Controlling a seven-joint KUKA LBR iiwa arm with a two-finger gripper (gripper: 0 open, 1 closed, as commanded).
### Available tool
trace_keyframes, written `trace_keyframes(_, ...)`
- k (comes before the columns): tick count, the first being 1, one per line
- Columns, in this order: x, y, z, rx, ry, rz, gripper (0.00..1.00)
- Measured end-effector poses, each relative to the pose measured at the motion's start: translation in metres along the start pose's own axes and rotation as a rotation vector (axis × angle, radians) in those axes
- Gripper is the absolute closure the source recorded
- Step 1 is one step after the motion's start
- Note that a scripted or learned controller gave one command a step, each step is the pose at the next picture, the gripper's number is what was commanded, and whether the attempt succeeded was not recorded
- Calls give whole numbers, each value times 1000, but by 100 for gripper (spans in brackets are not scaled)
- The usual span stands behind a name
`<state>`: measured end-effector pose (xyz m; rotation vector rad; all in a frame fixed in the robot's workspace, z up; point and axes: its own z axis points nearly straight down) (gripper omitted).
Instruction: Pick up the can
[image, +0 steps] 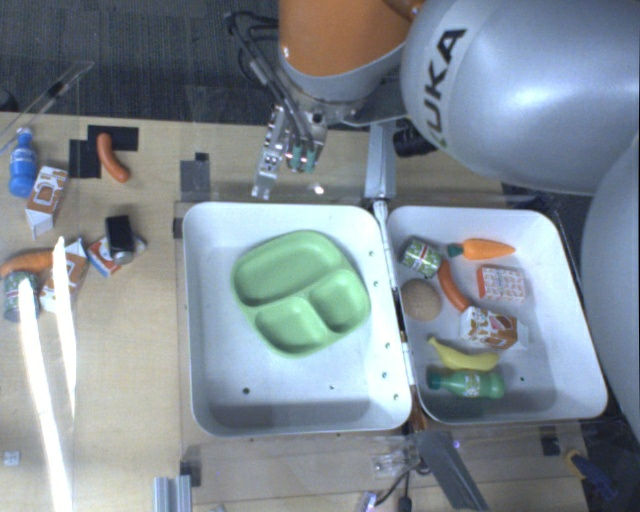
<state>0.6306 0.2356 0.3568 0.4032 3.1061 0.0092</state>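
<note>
We are looking down on two white bins on a counter. The can (421, 257) is lying in the right bin (575, 330), at its upper left, beside a carrot (482, 249). The jaws (283, 152) are hanging above the left bin's (200, 330) far edge; we cannot tell whether they are open. A green tray (300, 292) is sitting in the left bin.

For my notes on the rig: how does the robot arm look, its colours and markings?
The arm is smooth, rounded and glossy grey, with black KUKA lettering and an orange band above the wrist. Dark cables run beside the metallic gripper.
</note>
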Motion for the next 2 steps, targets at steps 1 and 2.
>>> trace_keyframes(1, -30, 8, -37, 1, -1, -56, 100)
trace_keyframes(2, -25, 6, 74, 2, 3, -68, 100)
